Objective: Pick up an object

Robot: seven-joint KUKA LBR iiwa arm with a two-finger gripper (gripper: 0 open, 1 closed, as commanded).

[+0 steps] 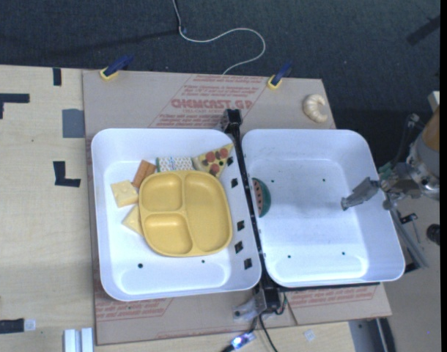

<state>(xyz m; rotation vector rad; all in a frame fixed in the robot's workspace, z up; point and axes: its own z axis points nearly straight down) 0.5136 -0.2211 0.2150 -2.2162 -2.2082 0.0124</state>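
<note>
Fingers [353, 199] above right bin [311, 141]

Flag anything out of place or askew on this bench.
A small cream object lies on the cardboard outside both bins, beyond the right bin. A watermelon-slice piece sits jammed against that bin's left wall. The yellow divided plate rests slightly rotated atop smaller pieces.

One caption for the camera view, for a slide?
Gripper over right bin; yellow tray in left bin.
</note>
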